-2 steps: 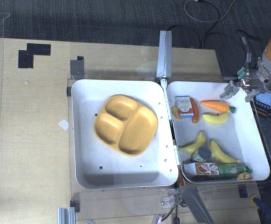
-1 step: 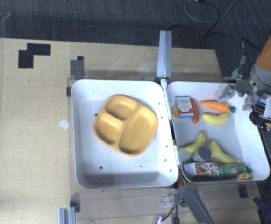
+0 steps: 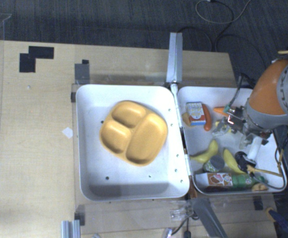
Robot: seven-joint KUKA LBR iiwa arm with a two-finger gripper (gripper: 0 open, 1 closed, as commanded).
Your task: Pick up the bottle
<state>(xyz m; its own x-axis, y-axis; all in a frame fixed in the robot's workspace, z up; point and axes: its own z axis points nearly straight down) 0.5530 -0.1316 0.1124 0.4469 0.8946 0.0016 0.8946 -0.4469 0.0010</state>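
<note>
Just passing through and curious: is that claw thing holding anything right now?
Gripper: over the right bin; open or closed cannot be told. The bottle lies at the bin's near edge.

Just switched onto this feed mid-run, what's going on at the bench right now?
The grey KUKA arm reaches in from the right over the right bin, with its pincer low among the clutter there. The bottle, green with a red label, lies on its side along that bin's near wall and is not picked up yet. Around it are two bananas, a small carton and an orange piece. The left bin holds a big yellow bread-shaped thing.
</note>
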